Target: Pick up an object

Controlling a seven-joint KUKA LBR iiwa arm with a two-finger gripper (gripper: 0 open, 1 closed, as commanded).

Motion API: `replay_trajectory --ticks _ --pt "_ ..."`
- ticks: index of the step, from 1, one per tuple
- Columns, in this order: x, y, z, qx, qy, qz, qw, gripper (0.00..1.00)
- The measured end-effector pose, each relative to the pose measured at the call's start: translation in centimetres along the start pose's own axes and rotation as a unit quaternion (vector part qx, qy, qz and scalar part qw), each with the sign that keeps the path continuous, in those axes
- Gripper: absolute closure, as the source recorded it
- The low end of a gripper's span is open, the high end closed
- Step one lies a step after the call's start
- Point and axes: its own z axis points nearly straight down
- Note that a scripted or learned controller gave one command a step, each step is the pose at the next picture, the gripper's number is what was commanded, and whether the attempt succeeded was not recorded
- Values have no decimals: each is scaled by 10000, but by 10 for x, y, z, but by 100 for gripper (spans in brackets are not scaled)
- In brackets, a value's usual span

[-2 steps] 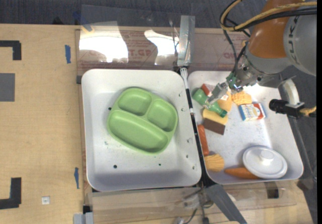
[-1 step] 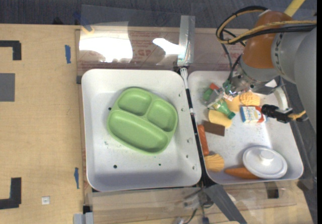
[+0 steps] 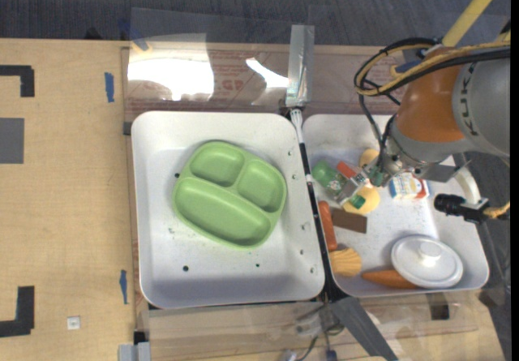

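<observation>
The right bin (image 3: 478,266) holds a pile of small toy foods. Among them are a green piece (image 3: 327,174), a yellow round piece (image 3: 369,202), a brown block (image 3: 350,222), a red sausage-like piece (image 3: 326,220), a tan piece (image 3: 346,260), an orange carrot (image 3: 389,277) and a white round lid (image 3: 426,260). The gripper (image 3: 367,181) hangs low over the pile's middle, just above the yellow piece and to the right of the green one. The grey arm with its orange band (image 3: 430,112) covers the bin's back right. A red, white and blue packet (image 3: 406,186) lies beside the wrist.
The left bin (image 3: 154,148) holds a green divided plate (image 3: 231,193). A metal divider (image 3: 298,75) stands behind the seam between the bins. Black and yellow cables (image 3: 389,67) loop off the arm. A brown bench surface (image 3: 57,189) lies to the left.
</observation>
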Motion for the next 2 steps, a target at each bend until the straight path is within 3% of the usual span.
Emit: replay_trajectory --ticks 1,2 --pt "0 2 -12 -25 -17 -6 10000 100" --pt "39 71 -92 -20 -4 1823 9832 100"
